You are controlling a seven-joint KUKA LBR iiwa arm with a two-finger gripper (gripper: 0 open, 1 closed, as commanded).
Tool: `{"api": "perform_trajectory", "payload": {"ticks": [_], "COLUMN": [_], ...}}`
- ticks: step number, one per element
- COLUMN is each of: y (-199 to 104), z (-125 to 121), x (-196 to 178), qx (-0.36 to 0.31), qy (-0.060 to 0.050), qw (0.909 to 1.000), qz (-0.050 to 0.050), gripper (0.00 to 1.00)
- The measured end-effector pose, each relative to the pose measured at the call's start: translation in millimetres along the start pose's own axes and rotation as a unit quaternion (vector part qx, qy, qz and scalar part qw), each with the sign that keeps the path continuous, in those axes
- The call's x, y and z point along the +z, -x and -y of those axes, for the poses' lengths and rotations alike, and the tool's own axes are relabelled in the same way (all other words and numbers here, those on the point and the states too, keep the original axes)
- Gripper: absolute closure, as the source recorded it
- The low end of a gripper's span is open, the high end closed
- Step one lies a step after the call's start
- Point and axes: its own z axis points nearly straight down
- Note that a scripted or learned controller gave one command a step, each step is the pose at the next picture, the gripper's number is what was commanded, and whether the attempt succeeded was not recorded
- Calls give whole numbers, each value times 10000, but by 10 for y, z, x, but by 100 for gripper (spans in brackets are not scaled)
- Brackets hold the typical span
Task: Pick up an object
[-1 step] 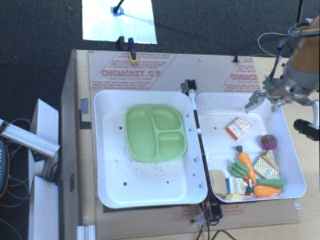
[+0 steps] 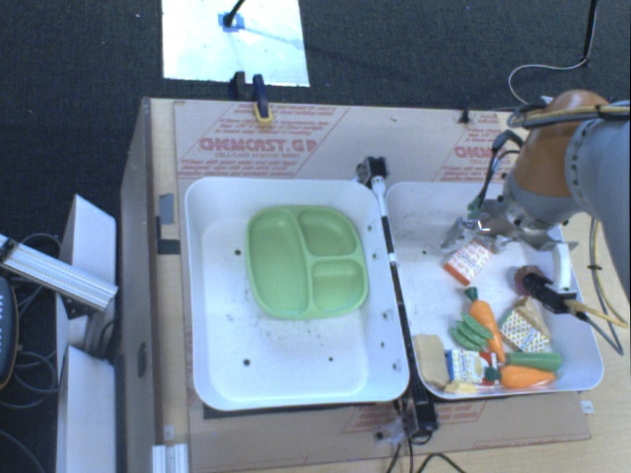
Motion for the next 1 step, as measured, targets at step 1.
{"api": "perform_trajectory", "payload": {"ticks": [1], "y": [-27], "z": [383], "x": [-2], "qx": [15], "qy": [-7], "qw": [10000], "qz": [0], "gripper": [0]}}
